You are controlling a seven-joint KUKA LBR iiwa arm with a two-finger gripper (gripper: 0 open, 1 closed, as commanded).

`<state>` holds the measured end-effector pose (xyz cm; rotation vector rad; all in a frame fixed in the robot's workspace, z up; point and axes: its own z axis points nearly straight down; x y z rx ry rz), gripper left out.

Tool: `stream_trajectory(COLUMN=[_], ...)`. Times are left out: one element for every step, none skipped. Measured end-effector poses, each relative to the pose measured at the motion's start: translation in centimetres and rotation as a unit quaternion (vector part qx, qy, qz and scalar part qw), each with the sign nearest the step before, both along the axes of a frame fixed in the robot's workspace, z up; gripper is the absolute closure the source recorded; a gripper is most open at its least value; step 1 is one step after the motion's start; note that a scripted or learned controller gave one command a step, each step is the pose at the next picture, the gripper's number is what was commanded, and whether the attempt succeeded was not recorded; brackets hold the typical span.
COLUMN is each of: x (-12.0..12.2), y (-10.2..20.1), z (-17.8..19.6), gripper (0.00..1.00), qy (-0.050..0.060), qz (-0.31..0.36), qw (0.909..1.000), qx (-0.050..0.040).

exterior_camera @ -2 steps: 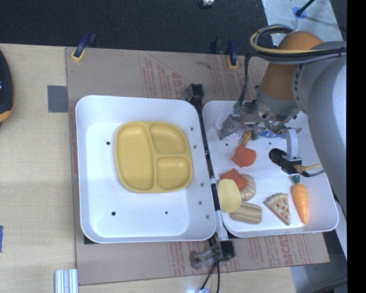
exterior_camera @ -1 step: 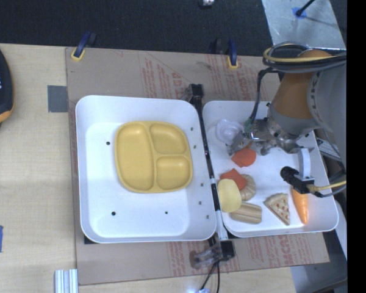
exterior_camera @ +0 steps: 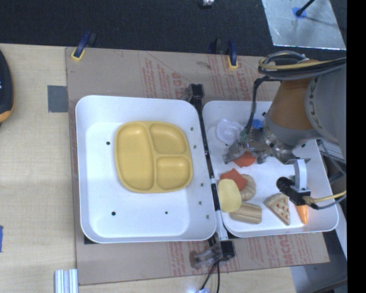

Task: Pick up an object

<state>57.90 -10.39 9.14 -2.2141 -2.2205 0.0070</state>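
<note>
In the right white bin [exterior_camera: 329,227], near its upper left corner, the gripper [exterior_camera: 247,148] is low over a small red-orange piece [exterior_camera: 244,160]; if it grips it, I cannot tell. The yellow divided plate [exterior_camera: 152,156] lies in the left white bin [exterior_camera: 91,163].

A yellow divided plate [exterior_camera: 153,156] lies in the left bin [exterior_camera: 91,218].

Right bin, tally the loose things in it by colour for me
Right bin, what I can make out beside the gripper:
Red or orange: 3
Yellow: 1
Tan: 3
Clear: 1
Total: 8
</note>
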Motion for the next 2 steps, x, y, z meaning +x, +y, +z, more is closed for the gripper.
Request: stream_trajectory(x=[0.2, 0.3], y=[-0.2, 7.2], z=[1.2, 13.2], gripper=[1.00, 1.00], qy=[-0.002, -0.008], qz=[0.000, 0.005], qw=[1.0000, 1.0000], qx=[-0.0007, 0.0011])
